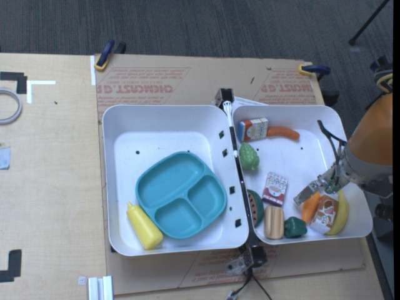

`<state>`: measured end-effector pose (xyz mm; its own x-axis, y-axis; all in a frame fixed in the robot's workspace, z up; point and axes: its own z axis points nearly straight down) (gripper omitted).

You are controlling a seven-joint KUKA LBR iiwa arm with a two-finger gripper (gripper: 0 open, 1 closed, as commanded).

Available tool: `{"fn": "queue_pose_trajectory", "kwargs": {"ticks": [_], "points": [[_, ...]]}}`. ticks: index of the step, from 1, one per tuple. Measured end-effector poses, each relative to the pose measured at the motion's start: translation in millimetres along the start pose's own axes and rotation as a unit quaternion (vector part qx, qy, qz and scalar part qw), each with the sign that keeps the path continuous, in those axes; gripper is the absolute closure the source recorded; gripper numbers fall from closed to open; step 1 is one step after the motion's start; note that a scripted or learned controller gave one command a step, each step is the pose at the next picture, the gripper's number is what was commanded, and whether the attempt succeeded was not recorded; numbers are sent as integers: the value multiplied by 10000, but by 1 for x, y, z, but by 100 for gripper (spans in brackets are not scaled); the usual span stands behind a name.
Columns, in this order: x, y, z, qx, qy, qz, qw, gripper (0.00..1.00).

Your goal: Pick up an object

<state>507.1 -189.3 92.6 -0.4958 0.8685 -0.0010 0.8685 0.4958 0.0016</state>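
1. You see the grey arm with its orange band [379,130] reaching in from the right, and its two-finger gripper [317,191] sits low in the right white bin [331,119], near that bin's lower right corner.
2. You cannot tell from this slant whether the claw is wide or narrow (the metal tip is small and blurred), and nothing shows plainly between its fingers.
3. Just below the gripper tip lies a small orange carrot-shaped toy [309,209], touching or nearly touching it; beside that sit a white and orange printed packet [324,214] and a yellow banana [341,212] against the bin's right wall.
4. Along the same bin's front edge you find a tan cylinder [273,222] and a dark green rounded toy [295,227], with a small red and white box [275,188] just above them.
5. Farther back lie a light green vegetable toy [249,157], a small orange and white carton [253,129] and a long orange-red piece [282,132].
6. The left white bin [125,124] holds a teal divided plastic tray [180,194] and a yellow squeeze bottle [144,225] at its lower left.
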Motion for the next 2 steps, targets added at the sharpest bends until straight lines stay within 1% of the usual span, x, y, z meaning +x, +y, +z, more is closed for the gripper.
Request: {"fn": "queue_pose_trajectory", "kwargs": {"ticks": [1,2], "points": [[-1,1,-10,-16,-11,17,10000,100],[62,40,-126,-4,-8,469,9989,100]]}}
